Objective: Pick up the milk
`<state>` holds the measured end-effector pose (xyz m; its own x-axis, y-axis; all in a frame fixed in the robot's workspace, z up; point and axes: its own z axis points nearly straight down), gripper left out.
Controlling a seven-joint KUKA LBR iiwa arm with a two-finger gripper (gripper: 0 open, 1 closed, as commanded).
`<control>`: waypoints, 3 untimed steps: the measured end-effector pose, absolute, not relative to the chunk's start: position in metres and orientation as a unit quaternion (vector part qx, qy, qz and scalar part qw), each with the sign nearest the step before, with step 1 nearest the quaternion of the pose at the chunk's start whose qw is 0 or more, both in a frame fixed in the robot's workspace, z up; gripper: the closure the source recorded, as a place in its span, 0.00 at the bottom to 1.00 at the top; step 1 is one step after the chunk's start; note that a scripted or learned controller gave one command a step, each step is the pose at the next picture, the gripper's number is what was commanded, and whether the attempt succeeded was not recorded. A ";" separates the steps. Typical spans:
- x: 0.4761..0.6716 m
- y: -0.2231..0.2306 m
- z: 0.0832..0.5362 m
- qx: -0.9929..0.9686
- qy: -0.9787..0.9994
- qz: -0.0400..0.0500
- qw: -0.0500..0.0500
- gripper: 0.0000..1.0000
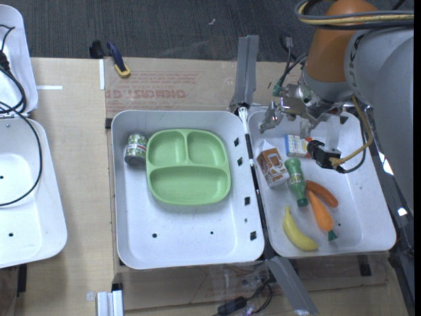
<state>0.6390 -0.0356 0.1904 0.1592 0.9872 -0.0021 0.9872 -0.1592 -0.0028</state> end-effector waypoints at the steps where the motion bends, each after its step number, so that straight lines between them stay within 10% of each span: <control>1: 0.649 -0.095 0.114 -0.691 -0.723 -0.006 -0.010 0.00; 3: 0.649 -0.102 0.099 -0.678 -0.735 -0.002 -0.007 0.00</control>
